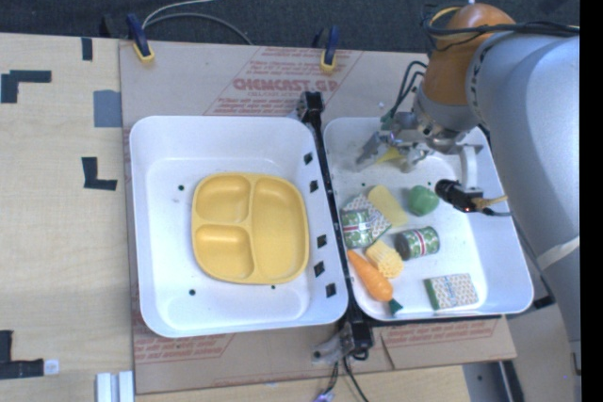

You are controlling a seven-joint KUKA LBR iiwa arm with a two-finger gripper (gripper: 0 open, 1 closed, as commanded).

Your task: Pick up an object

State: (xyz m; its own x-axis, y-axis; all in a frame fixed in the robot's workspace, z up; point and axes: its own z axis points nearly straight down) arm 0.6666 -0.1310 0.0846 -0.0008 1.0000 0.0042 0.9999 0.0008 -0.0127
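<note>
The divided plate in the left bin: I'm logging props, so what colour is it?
Plain yellow; the plate shows clearly in the camera view.

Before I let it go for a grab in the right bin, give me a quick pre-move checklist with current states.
1. Claw over the right bin, near its far end: ok.
2. Claw holding an object: cannot tell.
3. Targets available: carrot, corn, green can, green round piece: ok.
4. Items spaced for a clean grab: not ok; carrot, corn and can crowd together.
5. Yellow plate in the left bin, away from the arm: ok.
</note>
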